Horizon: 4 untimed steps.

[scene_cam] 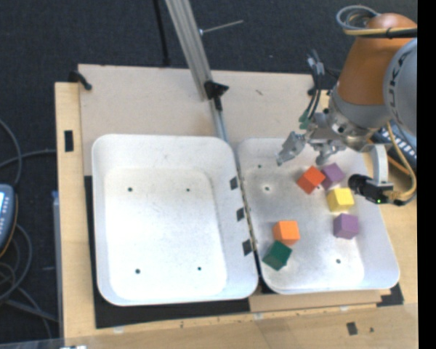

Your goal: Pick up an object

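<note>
- Gripper (307, 149) over the right bin's (378, 267) far end — fingers spread apart, nothing between them.
- Red-orange block (311, 179) just below the fingers, on the bin floor.
- Purple, yellow, orange and green blocks lie nearby — left bin (109, 195) alongside.

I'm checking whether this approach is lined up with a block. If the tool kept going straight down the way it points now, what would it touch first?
Probably the bare floor of the right bin, not a block. The tool hangs over the bin's upper left; the nearest block, the red-orange cube, sits just to its lower right. Depth is hard to judge from this slant.
</note>
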Each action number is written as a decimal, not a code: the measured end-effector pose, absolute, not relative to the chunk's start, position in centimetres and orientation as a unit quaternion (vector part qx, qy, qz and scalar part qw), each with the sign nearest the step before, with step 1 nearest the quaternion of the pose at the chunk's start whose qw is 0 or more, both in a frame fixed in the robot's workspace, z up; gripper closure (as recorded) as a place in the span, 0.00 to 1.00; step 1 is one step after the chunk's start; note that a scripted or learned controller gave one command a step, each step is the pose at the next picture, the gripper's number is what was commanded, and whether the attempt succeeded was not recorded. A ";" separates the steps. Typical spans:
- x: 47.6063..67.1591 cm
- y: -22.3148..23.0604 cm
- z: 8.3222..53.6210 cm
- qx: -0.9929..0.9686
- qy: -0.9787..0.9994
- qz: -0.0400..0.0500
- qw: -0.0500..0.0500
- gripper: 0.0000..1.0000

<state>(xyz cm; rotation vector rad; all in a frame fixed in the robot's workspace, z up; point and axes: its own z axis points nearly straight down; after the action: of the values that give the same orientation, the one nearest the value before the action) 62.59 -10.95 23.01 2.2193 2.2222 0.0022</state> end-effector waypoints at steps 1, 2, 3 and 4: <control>68.0 -9.1 10.4 0.706 0.708 -0.003 0.000 0.00; 64.5 -13.5 9.7 0.709 0.706 -0.002 0.000 0.00; 56.3 -12.9 9.8 0.708 0.706 -0.001 0.000 0.00; 50.0 -11.4 9.8 0.708 0.707 0.001 0.002 0.00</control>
<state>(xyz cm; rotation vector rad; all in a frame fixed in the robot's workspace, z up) 49.97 -11.44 9.81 2.2206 2.2174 0.0019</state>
